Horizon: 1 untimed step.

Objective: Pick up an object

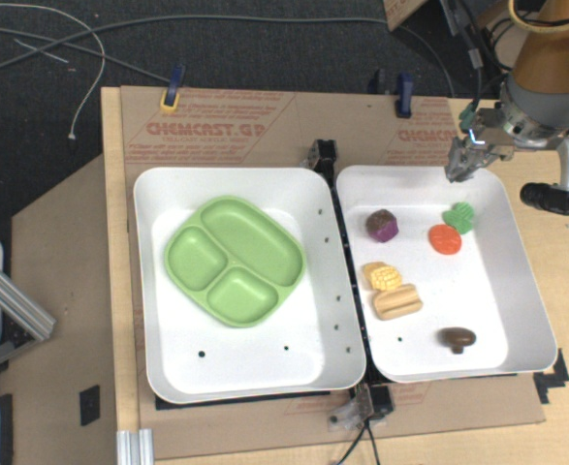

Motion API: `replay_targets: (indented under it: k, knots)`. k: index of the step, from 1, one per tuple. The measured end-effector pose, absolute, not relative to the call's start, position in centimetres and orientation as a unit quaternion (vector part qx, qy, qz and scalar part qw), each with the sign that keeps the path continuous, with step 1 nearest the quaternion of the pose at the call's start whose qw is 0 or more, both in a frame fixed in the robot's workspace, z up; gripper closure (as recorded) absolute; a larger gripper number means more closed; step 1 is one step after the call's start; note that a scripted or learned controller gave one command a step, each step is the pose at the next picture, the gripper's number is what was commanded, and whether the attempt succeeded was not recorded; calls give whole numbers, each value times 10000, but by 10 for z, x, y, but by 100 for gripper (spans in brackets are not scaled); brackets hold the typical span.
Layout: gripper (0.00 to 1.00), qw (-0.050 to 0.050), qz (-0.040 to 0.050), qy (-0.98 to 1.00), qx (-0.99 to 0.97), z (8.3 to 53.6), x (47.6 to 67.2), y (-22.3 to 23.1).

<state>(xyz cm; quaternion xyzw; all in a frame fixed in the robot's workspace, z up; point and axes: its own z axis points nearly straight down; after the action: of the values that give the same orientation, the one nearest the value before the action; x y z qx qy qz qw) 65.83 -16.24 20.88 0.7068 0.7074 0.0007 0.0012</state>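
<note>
Both white bins, the left bin [158,356] and the right bin [517,289], look like smooth moulded plastic with a soft sheen. The green divided plate [234,260] is matt plastic. The toy foods look plastic too: the purple piece [382,225], the orange tomato [446,239], the yellow corn [384,277], the tan bread-like piece [397,301]. The bench sheet [206,129] is rough, matt brown cardboard with red print. The gripper [460,168] looks like dull metal.
</note>
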Motion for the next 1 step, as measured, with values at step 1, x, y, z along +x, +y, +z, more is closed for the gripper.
replay_targets:
  k: [1]
  knots:
    - [100, -11, 0, 7087, 7055, 208, 658, -100]
